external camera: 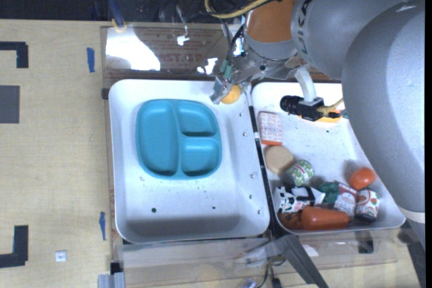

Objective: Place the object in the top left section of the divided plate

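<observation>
The camera view showed a blue divided plate (178, 139) lying in the left white bin (182, 216), its sections bare. Just beyond the plate's upper right edge, above the bin's top right corner, the gripper (225, 88) was clenched on a small yellow-orange object (231, 95). To the right, the second bin (351, 138) held a pile of toy foods (324, 199) along its lower edge, beneath the grey arm (364, 30).

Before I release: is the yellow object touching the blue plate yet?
Apart. The camera view shows white bin floor between the yellow object at the end effector and the divided plate.
</observation>
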{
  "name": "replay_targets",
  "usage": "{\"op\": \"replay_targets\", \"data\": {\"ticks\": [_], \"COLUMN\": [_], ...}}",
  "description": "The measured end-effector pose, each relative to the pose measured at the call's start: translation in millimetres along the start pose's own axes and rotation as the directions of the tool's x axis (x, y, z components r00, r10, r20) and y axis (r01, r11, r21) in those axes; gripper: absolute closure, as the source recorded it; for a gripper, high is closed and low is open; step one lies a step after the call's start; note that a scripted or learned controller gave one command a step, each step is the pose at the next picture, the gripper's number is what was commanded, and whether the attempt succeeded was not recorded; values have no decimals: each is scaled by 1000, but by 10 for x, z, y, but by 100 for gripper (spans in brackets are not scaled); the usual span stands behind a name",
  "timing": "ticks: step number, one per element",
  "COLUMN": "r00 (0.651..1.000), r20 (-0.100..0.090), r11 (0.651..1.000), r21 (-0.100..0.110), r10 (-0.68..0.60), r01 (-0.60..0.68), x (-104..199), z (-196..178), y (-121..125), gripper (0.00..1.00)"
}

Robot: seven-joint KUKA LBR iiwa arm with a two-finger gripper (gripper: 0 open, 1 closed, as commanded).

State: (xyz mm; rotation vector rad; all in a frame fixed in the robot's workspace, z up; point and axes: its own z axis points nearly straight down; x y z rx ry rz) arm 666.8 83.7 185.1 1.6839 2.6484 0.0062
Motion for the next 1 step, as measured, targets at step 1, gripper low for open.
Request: {"op": "replay_targets", "data": {"ticks": [1], "r00": [1000], "r20": [2], "r11": [1000], "r21": [1], "r10": [4], "r01": [-4], "x": [-26], "z": [-3], "y": [-9], "gripper": [0]}}
